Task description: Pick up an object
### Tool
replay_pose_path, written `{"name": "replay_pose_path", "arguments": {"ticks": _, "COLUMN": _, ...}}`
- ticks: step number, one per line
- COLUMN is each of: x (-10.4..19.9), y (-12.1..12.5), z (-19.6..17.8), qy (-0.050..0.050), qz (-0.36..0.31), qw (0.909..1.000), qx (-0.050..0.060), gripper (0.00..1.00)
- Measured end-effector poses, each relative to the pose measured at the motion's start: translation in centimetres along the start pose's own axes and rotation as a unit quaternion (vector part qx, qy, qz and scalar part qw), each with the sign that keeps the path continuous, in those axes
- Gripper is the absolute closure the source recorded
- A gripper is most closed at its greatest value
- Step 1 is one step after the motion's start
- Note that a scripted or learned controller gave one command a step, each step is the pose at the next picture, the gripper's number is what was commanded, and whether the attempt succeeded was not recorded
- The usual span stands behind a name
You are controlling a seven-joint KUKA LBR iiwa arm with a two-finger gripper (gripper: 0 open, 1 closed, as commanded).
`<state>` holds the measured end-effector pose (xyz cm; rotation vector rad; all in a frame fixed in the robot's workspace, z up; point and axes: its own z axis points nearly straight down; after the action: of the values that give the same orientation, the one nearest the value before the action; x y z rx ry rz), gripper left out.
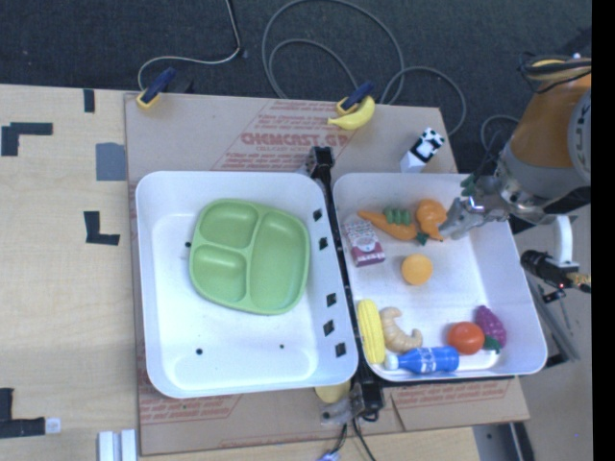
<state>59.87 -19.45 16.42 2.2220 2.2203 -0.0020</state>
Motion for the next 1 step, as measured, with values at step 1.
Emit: {"name": "replay_pose_path", "arguments": {"ticks": 1, "x": 0.06, "y": 0.16, "z": 0.29, "qy": 0.0, "qz": -0.001, "qw": 1.0, "qx": 0.0, "gripper": 0.0}}
